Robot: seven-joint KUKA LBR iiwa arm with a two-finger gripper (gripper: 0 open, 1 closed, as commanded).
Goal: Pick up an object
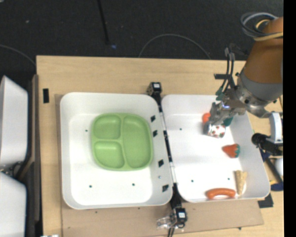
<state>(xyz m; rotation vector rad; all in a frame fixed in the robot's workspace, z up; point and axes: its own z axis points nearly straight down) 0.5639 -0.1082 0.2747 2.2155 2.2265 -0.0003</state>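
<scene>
My gripper (220, 118) hangs low over the upper part of the right bin (187, 152), reaching in from the right. Directly below its tip sits a small white object with red and green spots (216, 131), touching or nearly touching the gripper; whether it is held is unclear. A small orange piece (205, 117) lies just left of the gripper. Farther toward the front are a red strawberry-like toy (231, 150), a beige wedge (241, 180) and an orange sausage-shaped toy (220, 193).
The left bin (74, 181) holds a green divided plate (122, 141). A black-clipped divider (164, 142) runs between the bins. White boxes (10, 127) stand off the bench at the left. Cables lie behind the bench.
</scene>
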